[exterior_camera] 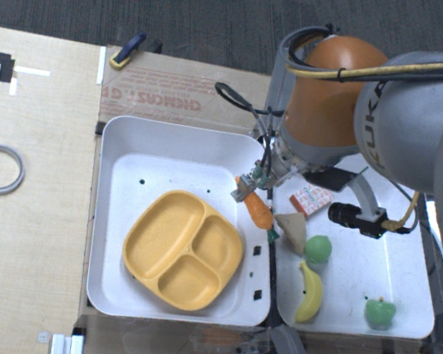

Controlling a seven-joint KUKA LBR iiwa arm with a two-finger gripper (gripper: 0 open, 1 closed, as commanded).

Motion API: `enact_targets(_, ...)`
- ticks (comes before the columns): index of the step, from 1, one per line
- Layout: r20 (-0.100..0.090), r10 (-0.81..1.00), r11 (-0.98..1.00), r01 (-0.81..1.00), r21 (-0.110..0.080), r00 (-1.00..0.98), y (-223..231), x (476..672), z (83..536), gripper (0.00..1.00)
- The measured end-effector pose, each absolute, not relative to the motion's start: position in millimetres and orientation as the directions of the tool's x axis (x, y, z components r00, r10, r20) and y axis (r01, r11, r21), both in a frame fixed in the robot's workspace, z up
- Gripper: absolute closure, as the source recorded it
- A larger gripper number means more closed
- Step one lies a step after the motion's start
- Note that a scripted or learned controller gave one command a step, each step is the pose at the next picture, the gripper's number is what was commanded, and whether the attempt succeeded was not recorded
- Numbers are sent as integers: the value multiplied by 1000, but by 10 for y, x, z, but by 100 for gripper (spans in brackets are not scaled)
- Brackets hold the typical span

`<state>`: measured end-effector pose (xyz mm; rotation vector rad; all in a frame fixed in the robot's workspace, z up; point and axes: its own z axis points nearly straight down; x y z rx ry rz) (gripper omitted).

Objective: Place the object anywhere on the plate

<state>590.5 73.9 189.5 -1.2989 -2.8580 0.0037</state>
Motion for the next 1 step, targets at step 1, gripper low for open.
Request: enact_targets(1,-6,801,599,801,9,-599,987,5577,1048,100)
